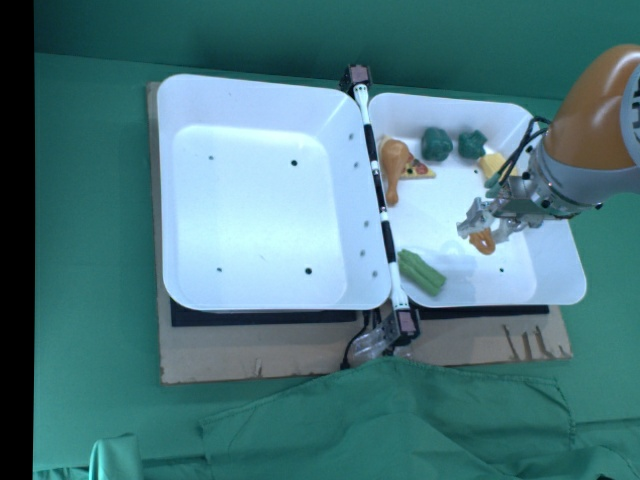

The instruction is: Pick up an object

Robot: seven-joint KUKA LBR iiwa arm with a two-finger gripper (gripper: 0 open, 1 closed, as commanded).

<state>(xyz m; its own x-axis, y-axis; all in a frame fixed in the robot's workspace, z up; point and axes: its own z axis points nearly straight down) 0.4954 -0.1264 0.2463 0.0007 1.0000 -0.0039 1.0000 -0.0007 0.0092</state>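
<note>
Green cloth (400,418) lies nearest you; gripper (484,230) (fingers seemingly clamped on orange piece (484,243)) risks dropping it: shallow pinch.

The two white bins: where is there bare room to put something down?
The left bin has a bare floor from wall to wall. In the right bin, the front right corner is free, past the green vegetable. Its back is crowded: chicken leg, pizza slice, two broccoli pieces, gripper.
</note>
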